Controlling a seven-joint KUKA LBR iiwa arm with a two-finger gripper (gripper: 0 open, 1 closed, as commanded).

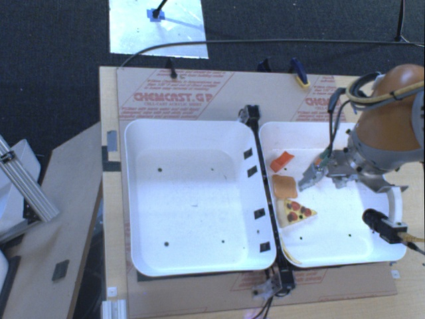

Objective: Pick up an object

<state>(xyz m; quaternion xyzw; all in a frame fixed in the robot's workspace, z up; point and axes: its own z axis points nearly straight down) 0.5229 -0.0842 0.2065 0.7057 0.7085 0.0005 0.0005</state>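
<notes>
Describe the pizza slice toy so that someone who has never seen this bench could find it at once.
Start at the right white bin, the one the arm reaches into. Along its left wall lie three small things in a column: an orange piece farthest from the camera, a tan bread slice, and nearest the camera the pizza slice. It alone is a yellow wedge with red spots.

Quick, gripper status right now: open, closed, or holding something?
Gripper: cannot be told; it sits low in the right bin, beside the bread slice.
</notes>
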